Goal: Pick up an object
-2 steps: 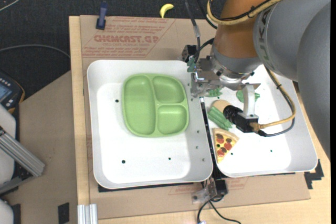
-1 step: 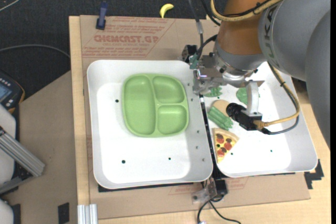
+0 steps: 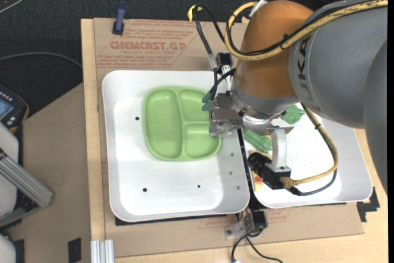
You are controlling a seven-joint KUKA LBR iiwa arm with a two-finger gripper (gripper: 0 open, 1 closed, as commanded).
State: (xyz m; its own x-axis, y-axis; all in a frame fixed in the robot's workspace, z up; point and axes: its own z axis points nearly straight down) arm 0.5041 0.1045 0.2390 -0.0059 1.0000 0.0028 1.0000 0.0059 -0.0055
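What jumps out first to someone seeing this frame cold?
The big grey arm with its orange band dominates the right side, reaching in over the seam between the two white bins. Next is the light green divided plate lying in the left bin, its right edge under the arm's wrist. Green items peek out beside the arm in the right bin.

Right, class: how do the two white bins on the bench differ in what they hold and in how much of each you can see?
The left bin holds a green divided plate; the right bin holds crumpled green pieces. The left bin lies almost wholly in sight; the arm covers much of the right bin. Both are shallow and white.
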